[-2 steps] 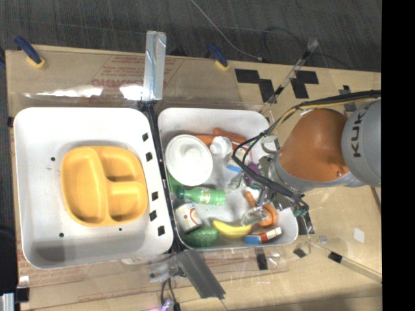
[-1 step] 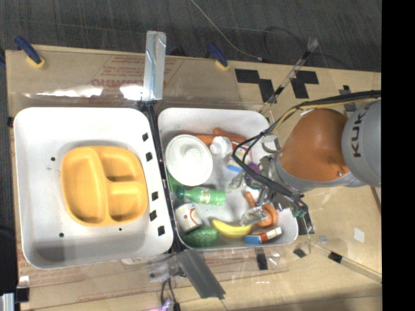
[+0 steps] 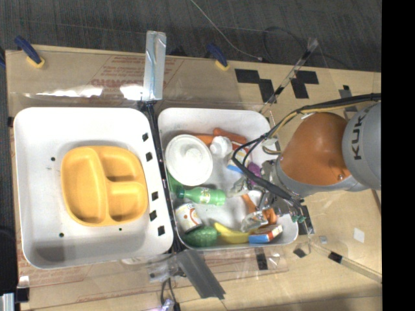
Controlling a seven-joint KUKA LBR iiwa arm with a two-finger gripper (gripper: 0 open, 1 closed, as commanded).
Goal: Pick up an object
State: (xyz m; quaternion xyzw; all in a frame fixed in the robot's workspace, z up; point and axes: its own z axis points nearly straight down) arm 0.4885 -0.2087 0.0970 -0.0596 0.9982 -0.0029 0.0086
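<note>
The right bin [image 3: 170, 123] holds a crowded pile: a white bowl [image 3: 188, 159], a green bottle [image 3: 202, 196] lying on its side, a small can [image 3: 188, 217], a green fruit-like piece [image 3: 200, 236], a banana [image 3: 230, 233] and a blue-and-orange marker [image 3: 266, 236]. An orange stick [image 3: 224, 137] lies along the far wall. My gripper [image 3: 256, 211] reaches down into the bin's right near corner, just above the banana and marker, among small orange and clear items. The wrist and cables hide what lies directly under it.
The left bin [image 3: 26, 135] holds a yellow divided tray [image 3: 104, 183]. My arm's orange band [image 3: 314, 151] hangs over the right bin's right wall. Black cables [image 3: 249, 151] loop over the bin's middle. Blue clamps [image 3: 29, 50] pin the cardboard at the back.
</note>
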